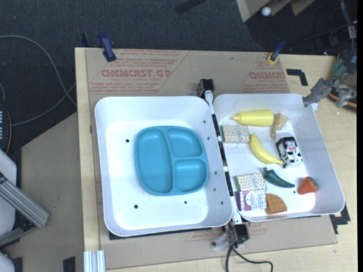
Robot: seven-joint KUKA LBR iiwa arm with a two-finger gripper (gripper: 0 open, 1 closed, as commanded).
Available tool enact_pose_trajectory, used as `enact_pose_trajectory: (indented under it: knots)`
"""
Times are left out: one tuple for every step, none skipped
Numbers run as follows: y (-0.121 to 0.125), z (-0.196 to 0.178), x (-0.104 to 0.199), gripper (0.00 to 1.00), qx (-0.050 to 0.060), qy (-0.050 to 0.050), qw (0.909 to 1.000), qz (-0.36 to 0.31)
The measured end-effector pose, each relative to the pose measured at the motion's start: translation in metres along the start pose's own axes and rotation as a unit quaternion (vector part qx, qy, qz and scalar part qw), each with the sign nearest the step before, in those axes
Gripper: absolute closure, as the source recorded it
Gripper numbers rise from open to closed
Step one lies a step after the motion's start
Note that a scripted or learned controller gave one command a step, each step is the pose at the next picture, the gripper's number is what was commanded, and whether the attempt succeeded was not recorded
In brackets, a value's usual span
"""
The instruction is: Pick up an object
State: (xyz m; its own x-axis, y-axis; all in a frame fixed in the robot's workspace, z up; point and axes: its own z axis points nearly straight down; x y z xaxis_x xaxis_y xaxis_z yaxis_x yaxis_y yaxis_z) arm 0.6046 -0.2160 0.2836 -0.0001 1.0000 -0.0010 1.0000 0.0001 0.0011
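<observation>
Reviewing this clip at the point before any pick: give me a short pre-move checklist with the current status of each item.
1. Gripper clear of the objects: ok, it sits at the far right rim of the right bin, above the contents.
2. Finger state: cannot tell, too small and blurred.
3. Nothing held yet: ok, no object sits at the gripper.
4. Targets available: ok, the yellow bottle, banana, green pepper and red piece all lie in the right bin.
5. Isolated target: ok, the red piece lies apart from its neighbours.
6. Left bin: ok, the blue divided plate lies flat in it.
</observation>
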Motion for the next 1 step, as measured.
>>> enact_pose_trajectory:
  knots:
    - [0.0587, 0.12, 0.0564, 0.0, 0.003, 0.002, 1.0, -0.001]
